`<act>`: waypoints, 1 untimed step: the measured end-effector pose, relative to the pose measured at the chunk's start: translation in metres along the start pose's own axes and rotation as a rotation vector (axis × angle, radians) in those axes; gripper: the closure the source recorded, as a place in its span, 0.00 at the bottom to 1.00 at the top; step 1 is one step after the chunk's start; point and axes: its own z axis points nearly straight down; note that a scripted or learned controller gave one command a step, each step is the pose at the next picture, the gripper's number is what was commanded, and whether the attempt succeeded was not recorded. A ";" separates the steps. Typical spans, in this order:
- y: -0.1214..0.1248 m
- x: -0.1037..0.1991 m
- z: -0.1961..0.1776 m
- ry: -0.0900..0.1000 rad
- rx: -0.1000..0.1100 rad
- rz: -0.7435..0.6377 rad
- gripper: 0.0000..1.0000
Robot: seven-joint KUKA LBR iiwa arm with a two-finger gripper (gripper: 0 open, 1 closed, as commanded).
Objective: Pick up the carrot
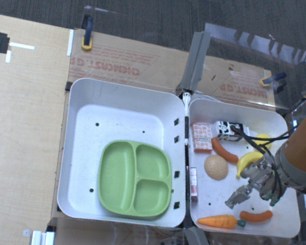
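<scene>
Camera view: the orange carrot with a green stub end (218,221) lies flat near the front wall of the right-hand shallow white bin (286,230). The two-finger gripper (235,199) hangs above the bin floor, just behind the carrot and apart from it; its fingers are spread and grip nothing. A small orange-red sausage-shaped piece (255,215) lies just right of the carrot. Behind the gripper are a tan round ball (216,167), a yellow banana (249,161), a longer red-orange sausage-shaped piece (225,151), a red-and-white printed carton (201,137) and a black-and-white printed item (229,129); their print is illegible. The left-hand shallow white bin (80,135) holds a green three-compartment plate (115,171).
</scene>
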 end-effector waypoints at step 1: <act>0.018 0.014 0.076 0.000 0.000 -0.016 0.00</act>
